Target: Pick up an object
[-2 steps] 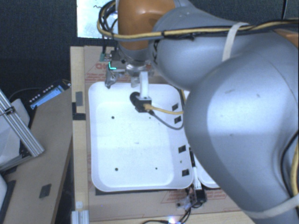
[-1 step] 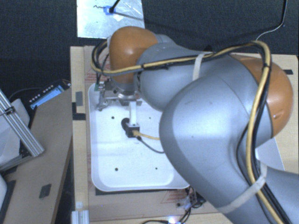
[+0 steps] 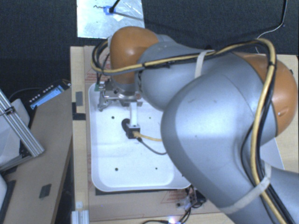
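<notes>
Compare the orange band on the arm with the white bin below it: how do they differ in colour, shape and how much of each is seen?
The orange band is a rounded, bulging orange shell; the white bin is flat, shallow and white, with rounded corners. The orange band stands above the bench, over the bin's far end, while the white bin lies on it. The orange band shows nearly whole; the white bin is partly hidden by the grey arm. Both have smooth, plain surfaces.
</notes>
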Controlling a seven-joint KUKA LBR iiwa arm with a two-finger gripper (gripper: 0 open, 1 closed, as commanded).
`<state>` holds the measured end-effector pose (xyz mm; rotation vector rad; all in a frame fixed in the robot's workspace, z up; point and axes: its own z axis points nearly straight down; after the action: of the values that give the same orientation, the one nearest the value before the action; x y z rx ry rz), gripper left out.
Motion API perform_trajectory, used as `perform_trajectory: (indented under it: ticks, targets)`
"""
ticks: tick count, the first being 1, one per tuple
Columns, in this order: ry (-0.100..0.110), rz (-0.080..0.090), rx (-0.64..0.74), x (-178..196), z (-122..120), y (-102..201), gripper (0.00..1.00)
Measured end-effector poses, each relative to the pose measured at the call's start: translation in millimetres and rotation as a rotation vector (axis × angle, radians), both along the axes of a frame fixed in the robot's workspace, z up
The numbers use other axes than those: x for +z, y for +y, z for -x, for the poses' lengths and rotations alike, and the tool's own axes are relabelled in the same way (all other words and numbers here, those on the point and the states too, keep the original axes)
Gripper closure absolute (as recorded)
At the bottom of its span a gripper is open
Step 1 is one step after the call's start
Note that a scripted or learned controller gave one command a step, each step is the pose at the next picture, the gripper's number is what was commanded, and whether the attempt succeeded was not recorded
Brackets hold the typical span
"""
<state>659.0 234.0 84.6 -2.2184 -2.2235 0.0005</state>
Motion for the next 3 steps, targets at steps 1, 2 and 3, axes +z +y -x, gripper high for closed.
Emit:
perform_trajectory:
  ticks: [1, 2, 3]
  targets:
    - [0.001, 0.0, -0.001, -0.1, 27.3, 0.2, 0.0]
    - [-0.001, 0.001, -0.004, 0.0, 15.0, -36.9, 0.0]
    - [0.001, -0.002, 0.004, -0.2, 50.6, 3.4, 0.0]
